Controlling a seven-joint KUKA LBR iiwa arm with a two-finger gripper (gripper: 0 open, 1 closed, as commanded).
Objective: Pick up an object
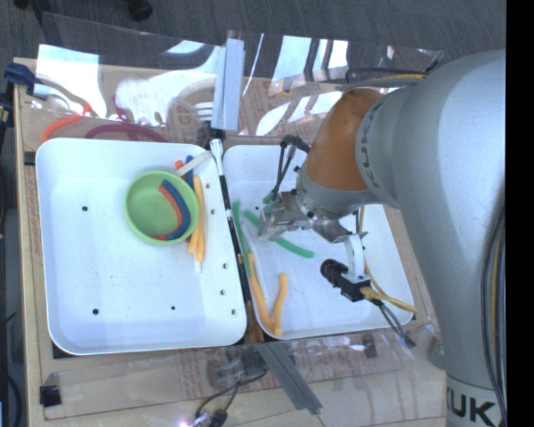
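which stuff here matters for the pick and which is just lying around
Likely in play:
gripper
green strips beside it
right bin

Lying about:
green bowl
orange sticks
left bin
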